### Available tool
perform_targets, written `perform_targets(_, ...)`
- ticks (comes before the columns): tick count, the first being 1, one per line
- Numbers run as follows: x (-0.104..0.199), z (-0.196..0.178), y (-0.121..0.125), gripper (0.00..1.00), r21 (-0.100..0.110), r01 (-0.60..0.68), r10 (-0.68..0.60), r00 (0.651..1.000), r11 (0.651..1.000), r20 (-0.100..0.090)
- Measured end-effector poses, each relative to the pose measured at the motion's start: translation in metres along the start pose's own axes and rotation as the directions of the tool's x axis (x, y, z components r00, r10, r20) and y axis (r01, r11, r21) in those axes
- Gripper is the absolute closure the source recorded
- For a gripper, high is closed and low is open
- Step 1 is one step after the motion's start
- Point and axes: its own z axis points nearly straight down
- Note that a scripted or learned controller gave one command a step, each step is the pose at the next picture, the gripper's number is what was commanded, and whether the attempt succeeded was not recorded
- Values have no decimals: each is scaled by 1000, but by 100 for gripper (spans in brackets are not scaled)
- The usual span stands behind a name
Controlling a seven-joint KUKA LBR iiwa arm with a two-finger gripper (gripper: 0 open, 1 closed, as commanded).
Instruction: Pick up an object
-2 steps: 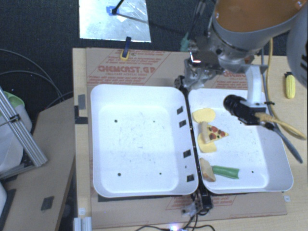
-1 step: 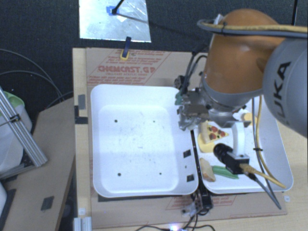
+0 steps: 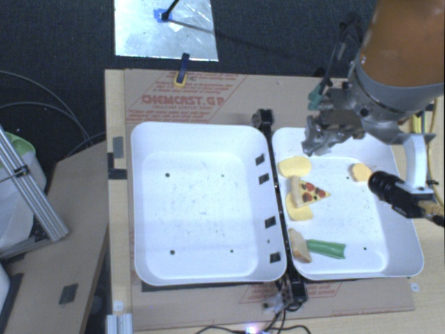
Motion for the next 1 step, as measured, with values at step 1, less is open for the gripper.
perform_targets(1,3,-6,0,100,6,11,-11,1000,1000,0)
